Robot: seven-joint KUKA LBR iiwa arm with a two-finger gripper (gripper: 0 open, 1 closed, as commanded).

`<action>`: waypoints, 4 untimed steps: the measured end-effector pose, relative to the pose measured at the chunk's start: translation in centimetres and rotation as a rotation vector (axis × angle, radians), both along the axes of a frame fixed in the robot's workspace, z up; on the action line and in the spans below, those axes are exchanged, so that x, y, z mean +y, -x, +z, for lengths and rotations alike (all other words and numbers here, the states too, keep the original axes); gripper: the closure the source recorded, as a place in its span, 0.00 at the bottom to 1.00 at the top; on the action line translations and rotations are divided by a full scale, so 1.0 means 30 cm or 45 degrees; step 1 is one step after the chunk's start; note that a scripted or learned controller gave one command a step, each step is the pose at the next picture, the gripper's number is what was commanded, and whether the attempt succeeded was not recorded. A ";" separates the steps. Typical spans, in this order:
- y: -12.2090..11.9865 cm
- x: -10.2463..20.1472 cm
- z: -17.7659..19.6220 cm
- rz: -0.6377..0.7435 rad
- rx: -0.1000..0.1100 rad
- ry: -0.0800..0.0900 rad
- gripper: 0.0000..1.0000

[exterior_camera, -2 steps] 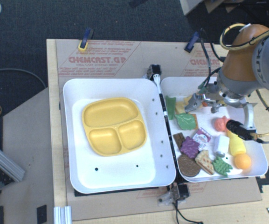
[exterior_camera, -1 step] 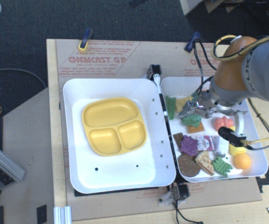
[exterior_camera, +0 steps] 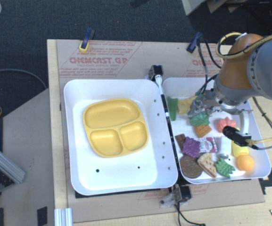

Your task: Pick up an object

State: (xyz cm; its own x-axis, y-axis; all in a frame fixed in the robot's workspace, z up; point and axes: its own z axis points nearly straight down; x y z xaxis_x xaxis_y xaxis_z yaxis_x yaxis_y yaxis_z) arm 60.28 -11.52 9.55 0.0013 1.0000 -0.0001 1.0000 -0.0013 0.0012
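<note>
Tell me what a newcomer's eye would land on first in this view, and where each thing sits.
First the yellow divided tray, lying alone in the left bin. Next the grey arm with its orange band, reaching in from the right, its gripper low over the right bin. That bin holds a crowded heap of small toy foods, among them a purple piece and an orange ball.

The grey robot arm with its orange wrist band [exterior_camera: 237, 67] reaches in from the right, its two-finger metal gripper [exterior_camera: 201, 108] angled down and left, low.
</note>
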 end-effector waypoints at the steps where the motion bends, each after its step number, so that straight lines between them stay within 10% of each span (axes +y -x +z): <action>1: -0.002 0.006 0.144 0.002 -0.006 0.002 1.00; 3: -0.013 0.035 0.441 0.003 -0.007 0.002 1.00; 4: 0.067 0.208 0.472 0.008 0.005 -0.004 1.00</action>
State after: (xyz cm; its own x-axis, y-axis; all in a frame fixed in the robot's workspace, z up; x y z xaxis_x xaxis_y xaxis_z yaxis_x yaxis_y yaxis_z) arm 58.27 -5.28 23.72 -0.0050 1.0000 0.0027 1.0000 0.0050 -0.0028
